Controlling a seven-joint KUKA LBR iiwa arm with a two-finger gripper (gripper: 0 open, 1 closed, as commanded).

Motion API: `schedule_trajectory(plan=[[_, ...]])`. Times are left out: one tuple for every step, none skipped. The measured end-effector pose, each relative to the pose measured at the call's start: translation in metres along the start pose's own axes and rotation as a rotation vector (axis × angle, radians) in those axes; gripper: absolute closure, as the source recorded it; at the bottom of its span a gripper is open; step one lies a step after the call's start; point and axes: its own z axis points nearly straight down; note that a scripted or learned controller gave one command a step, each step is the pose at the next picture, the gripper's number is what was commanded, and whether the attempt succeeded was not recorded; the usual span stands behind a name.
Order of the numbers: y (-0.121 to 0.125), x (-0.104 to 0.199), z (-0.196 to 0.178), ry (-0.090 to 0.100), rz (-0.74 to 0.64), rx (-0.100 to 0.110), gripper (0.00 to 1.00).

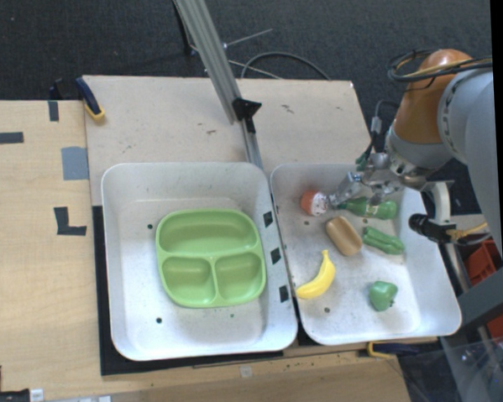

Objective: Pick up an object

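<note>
Grey arm with an orange band reaching into the right-hand white bin, its gripper low among toy foods.

Camera view: the two-finger gripper [358,190] sits at about one o'clock in the shallow white right bin [434,308], directly above a green bottle-shaped toy [378,207], and whether its fingers are apart or closed cannot be told from this slant. A small red-and-white rounded toy [313,203] lies just beside the gripper at its nine o'clock, possibly touching it, though the metal parts blur together there. A brown bread-roll-shaped toy [343,235] rests near the bin's centre, a green pod-shaped toy [382,240] at its three o'clock. A yellow plastic banana [318,278] lies at seven o'clock, and a green pepper-shaped toy [382,295] at five o'clock. The left white bin [128,244] holds a light-green three-compartment plastic tray [210,257].
</note>
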Motion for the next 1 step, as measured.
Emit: schedule_trajectory(plan=[[0.0063, -0.0025, 0.0139, -0.008, 0.0, -0.026, 0.0]])
